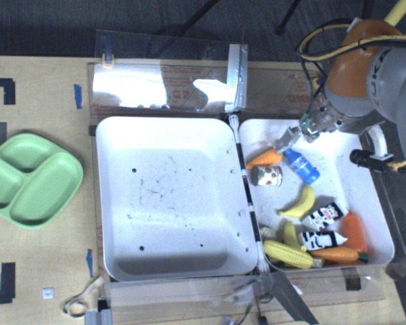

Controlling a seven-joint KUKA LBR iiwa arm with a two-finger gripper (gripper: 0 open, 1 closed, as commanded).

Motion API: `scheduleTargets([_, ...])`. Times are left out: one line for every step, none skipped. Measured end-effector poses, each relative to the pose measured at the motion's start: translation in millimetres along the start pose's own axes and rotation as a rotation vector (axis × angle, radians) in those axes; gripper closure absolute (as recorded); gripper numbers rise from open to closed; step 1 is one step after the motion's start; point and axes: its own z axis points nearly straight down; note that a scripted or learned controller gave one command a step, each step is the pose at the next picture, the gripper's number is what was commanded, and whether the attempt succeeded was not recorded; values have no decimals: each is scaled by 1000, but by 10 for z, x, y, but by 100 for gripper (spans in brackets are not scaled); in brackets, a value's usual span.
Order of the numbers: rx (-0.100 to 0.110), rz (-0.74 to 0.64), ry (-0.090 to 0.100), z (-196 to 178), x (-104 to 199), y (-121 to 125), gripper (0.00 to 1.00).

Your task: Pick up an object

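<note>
My gripper (289,137) hangs over the upper part of the right bin (375,202), reaching in from about two o'clock. The fingers (284,141) point down toward seven o'clock, and from this angle they read as one narrow grey wedge; I cannot tell how far apart they stand. Nothing shows between them, so I hold nothing.

Just below the fingertips, at about seven o'clock from them, lies a small orange carrot (264,158), its tip toward the divider between the bins. It sits very near the fingers, though I cannot say whether they touch it. At about four o'clock from the fingertips lies a blue bottle (302,166), tilted, its cap end near my gripper. Directly below the carrot sits a small round white toy with a brown patch (266,176), just beside it.

Farther down the bin, at six o'clock, a yellow banana (299,204) curves across the floor. Beyond it, along the bottom wall, a cluster crowds together: a corn cob (286,254), a black-and-white cow-patterned item (323,226), a long orange carrot (336,254) and a rounder orange piece (354,229) against the right wall.

The left bin (169,195) lies at nine o'clock from my gripper, well apart. A green divided plate (31,179) rests on the bench (40,269) farther left.
</note>
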Motion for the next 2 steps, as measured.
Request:
scheduleTargets([0, -52, 0, 344, -186, -304, 0])
scheduleTargets([-6, -54, -4, 218, -190, -282, 100])
